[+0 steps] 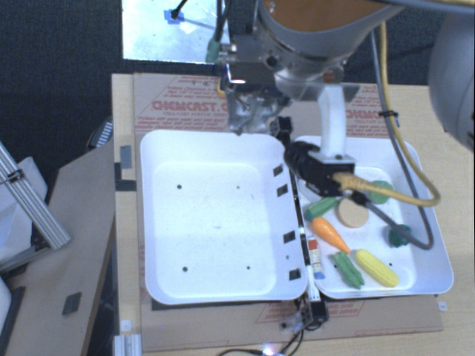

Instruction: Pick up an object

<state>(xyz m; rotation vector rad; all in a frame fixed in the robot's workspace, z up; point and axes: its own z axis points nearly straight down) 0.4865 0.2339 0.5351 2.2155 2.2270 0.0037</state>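
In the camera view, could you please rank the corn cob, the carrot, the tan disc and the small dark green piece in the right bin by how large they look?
1. Corn cob, the longest.
2. Carrot and tan disc: too alike to rank, one long and thin, the other round.
3. Dark green piece, the smallest.

Just one camera here, mounted up above the bench (89,199) and angled down at a slant. It gets both white bins, left (215,213) and right (430,265), side by side, with the arm (319,21) looming big and close along the top.
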